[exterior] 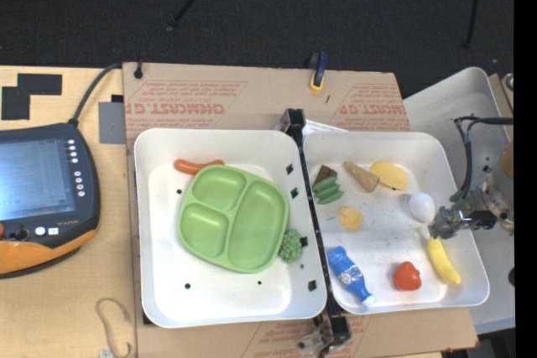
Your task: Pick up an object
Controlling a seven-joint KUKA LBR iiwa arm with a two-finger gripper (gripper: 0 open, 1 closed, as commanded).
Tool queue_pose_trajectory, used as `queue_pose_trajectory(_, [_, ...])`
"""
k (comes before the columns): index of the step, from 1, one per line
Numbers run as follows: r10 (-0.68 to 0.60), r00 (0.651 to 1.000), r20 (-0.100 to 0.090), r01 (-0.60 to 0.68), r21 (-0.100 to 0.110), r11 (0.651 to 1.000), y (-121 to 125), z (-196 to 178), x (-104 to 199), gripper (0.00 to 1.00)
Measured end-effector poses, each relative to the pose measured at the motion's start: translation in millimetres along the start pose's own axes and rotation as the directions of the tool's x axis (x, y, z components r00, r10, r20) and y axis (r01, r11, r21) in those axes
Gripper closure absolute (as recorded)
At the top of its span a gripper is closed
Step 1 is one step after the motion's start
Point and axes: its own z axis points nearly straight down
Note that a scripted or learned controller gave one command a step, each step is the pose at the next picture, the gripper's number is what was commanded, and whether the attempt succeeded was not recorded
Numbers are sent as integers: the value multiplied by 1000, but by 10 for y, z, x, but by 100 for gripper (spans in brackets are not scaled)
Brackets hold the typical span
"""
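Gripper [445,224] sits at the right edge of the right bin [382,145], just above the banana [443,261] and beside the white egg [420,205]; finger opening cannot be judged, nothing visibly held. Left bin [159,281] contains a green divided plate [232,217].

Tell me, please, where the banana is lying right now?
The banana lies in the right bin near its right wall, just below the gripper, right of the red pepper.
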Motion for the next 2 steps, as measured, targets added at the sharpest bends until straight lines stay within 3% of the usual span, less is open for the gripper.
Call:
queue_pose_trajectory(1, [0, 1000, 0, 0, 1, 1000, 5, -307, -10, 100])
queue_pose_trajectory(2, [-1, 1000, -3, 1, 6, 1000, 194, -197, 439, 100])
